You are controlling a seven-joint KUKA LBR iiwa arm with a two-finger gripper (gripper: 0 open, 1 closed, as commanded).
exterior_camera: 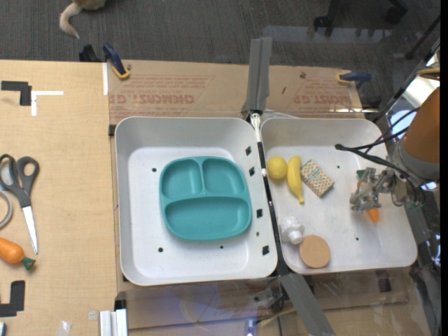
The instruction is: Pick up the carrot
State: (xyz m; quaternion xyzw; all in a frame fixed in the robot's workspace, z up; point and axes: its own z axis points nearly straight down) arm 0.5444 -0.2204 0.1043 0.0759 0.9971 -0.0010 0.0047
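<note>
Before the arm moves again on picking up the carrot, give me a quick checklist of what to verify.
1. Carrot tip visible in the right bin: ok.
2. Hand lined up at it: ok, directly beside it.
3. Carrot gripped: cannot tell.
4. Banana and patterned block apart from the hand: ok.
5. Single target: not ok, a second carrot lies on the bench, left of both bins.

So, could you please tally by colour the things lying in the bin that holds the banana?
Yellow: 2, lemon and banana
Orange: 1, carrot
White: 1, crumpled lump
Tan: 1, round disc
Patterned: 1, small packet
Total: 6
</note>
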